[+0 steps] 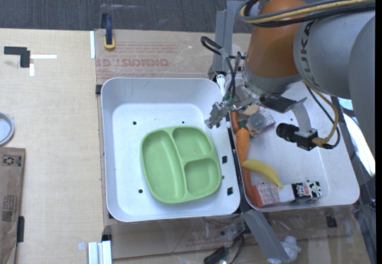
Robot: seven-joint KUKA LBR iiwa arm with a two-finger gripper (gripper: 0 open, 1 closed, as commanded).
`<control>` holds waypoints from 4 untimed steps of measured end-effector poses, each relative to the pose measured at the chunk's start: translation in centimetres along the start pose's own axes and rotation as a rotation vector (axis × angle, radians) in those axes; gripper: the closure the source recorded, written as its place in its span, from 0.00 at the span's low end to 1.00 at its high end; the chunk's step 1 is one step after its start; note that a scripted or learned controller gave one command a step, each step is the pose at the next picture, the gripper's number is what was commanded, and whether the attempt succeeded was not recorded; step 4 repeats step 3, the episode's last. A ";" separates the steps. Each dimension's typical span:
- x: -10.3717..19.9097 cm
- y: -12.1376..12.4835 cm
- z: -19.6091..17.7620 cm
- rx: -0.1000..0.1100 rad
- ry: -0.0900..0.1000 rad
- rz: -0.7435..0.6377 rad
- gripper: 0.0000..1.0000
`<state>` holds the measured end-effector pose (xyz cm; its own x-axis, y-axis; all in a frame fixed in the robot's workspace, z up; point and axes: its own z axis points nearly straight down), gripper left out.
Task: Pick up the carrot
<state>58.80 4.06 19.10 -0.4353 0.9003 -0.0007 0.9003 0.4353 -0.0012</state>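
Over the inner edge of the right-hand shallow white bin (334,194), near its far corner, hangs the gripper (230,109) of the grey arm w/ orange band (280,36). Its fingers sit low by the wall btw the two bins; can't tell if they are apart or together, too much clutter there.

Orange tapered carrot (242,140) lies in the right bin along its inner edge, just below the gripper, thick end toward the fingers, not visibly btw them. Just beside it, toward the near edge, lies a yellow curved banana (262,171). Near that bin's near edge: a red-and-white flat packet (264,194) and a small black-and-white carton (306,190), near each other. A black cylindrical part (294,135) on cables hangs over the bin's middle.

Left-hand white bin (119,137) holds a light green plastic divided plate (181,163) w/ 3 compartments, about centre, nearer the near edge.

Pale wooden desk (48,125) lies left of the bins; a brown paper bag (11,197) sits at its left edge.
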 end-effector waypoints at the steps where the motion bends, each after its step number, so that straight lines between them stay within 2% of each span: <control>1: -6.2 -2.2 0.0 0.000 -0.001 0.157 0.00; 2: -1.6 -5.4 0.0 0.002 0.001 0.160 0.00; 3: -1.9 1.5 0.0 0.001 0.000 0.186 0.00; 4: -1.9 1.5 0.0 0.001 0.000 0.186 0.00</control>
